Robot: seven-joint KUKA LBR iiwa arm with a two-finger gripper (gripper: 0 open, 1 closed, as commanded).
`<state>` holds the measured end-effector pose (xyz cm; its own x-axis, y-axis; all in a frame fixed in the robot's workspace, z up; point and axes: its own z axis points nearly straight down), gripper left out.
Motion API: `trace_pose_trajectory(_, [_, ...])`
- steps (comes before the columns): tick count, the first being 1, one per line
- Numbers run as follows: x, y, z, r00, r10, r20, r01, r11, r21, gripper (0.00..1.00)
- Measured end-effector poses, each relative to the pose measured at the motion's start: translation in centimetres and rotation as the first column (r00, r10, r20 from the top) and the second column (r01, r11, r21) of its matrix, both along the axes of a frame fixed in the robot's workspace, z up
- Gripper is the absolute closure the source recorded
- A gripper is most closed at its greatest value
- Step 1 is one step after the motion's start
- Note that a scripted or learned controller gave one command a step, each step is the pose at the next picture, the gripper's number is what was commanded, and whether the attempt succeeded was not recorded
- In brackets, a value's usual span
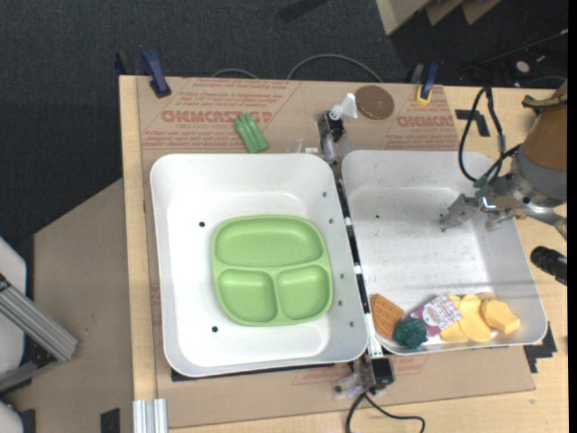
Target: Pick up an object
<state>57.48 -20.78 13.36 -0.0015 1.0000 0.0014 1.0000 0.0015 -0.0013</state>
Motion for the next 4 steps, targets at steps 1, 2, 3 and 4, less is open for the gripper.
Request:
trace_pose_trajectory(1, [9.4,-1.0,-4.8,1.0,0.002,-0.014,-0.002,1.0,0.015,0.0])
trace_pose_trajectory(2, [9.3,-1.3,-3.7,1.0,0.004,0.003,-0.004,1.0,0.0,1.0])
trace_pose_trajectory(3, [9.4,-1.3,-2.6,1.0,0.005,0.006,-0.005,1.0,-0.003,1.0])
trace_pose_trajectory(4, [7.1,0.3,0.7,1.0,-0.002,0.0,0.002,1.0,-0.001,1.0])
